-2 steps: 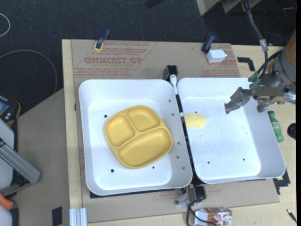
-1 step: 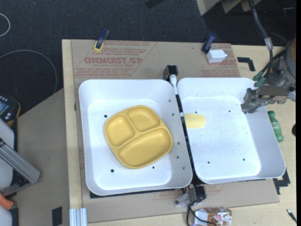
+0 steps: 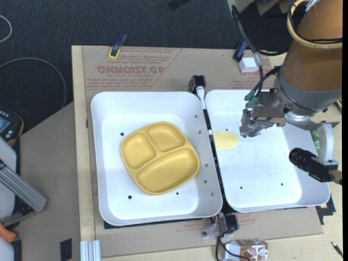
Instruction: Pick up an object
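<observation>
Although the gripper (image 3: 251, 127) hung low over the right bin (image 3: 272, 197), we could not tell whether it was spread or pressed together, since it read as one dark mass from above. Nothing showed pinched in it. The nearest thing to pick, a small pale yellow piece (image 3: 225, 140), lay flat on that bin's floor at about nine o'clock from the gripper, just beside it and close to the bin's left wall.

We judged the main risk to be a miss: the piece looked thin and low, so a closing grip might slide over it or nudge it against the wall. A descent too near that wall could also strike the rim between the bins.

A yellow divided plate (image 3: 159, 156) sat in the left bin (image 3: 106, 145), well apart from the gripper.

On the brown board (image 3: 81, 145) under the bins, at twelve o'clock from the plate, we read red print, "CHEMCAST GP"; further print nearby was too faint to make out.
</observation>
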